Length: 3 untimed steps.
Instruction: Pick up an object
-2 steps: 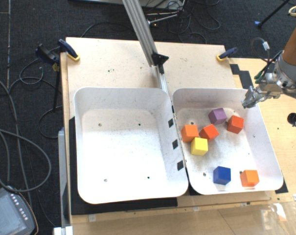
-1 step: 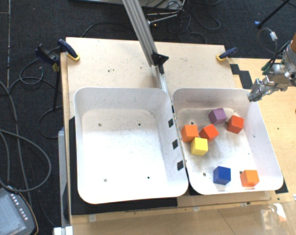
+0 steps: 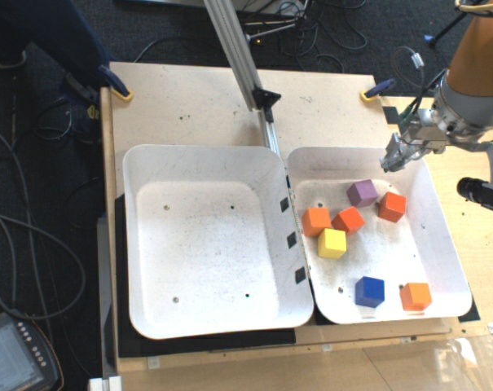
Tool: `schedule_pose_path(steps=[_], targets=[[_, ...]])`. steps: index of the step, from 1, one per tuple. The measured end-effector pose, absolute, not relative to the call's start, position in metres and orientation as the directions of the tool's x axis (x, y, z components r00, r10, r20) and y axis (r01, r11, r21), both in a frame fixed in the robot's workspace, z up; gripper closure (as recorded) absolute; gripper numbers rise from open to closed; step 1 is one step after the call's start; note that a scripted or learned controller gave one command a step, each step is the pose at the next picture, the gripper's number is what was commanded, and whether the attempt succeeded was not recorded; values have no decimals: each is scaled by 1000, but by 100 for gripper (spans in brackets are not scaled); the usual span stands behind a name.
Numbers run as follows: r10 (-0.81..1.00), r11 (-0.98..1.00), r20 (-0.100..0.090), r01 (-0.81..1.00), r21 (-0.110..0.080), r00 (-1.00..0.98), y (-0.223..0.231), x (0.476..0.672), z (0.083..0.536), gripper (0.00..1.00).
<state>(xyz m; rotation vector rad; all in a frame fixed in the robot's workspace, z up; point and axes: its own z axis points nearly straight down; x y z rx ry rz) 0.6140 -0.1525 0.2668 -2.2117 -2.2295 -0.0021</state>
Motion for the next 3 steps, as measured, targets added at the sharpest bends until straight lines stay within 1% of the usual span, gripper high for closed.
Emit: schedule_pose_path(steps=[1, 2, 3], targets=[[1000, 9, 2, 1000, -1, -9, -92, 614, 258, 100], [1000, 8, 1, 1000, 1, -8, -43, 619, 262, 100], [1000, 8, 1, 1000, 2, -8, 11, 638, 252, 100]])
